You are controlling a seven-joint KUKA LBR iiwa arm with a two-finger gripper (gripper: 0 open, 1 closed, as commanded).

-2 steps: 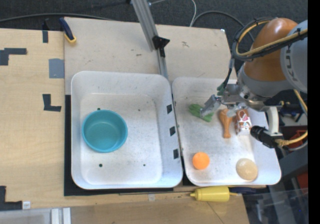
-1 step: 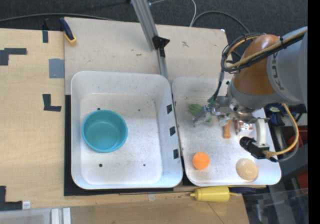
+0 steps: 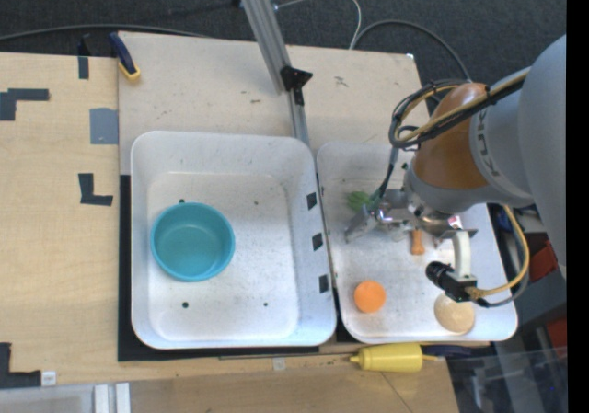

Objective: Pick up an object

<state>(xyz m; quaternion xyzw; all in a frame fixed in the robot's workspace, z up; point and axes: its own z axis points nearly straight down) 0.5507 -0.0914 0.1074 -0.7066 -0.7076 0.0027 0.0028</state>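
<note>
1. Fingers [image 3: 366, 215] sit low in the right bin [image 3: 354, 163], at its upper left part, and I cannot tell from my feed whether they are wide, narrow or holding anything.
2. Right at the fingers I see a green thing [image 3: 358, 200], small and blurred; whether it is touched or just beside the metal I cannot make out.
3. My arm [image 3: 502, 140] comes in from the right, its orange band [image 3: 449, 131] above the bin's upper right part, with cables looping round it.
4. An orange ball [image 3: 370, 296] lies on the bin floor near the front, well below the fingers and apart from them.
5. A pale round thing [image 3: 454, 314] rests at the bin's front right corner, partly under a black cable end.
6. A small orange piece [image 3: 417, 241] shows just below the wrist hardware.
7. In the left bin [image 3: 221, 149] a blue bowl [image 3: 192, 241] stands upright toward the left side.
8. A yellow handle [image 3: 391, 358] lies on the table [image 3: 55, 181] just in front of the right bin.
</note>
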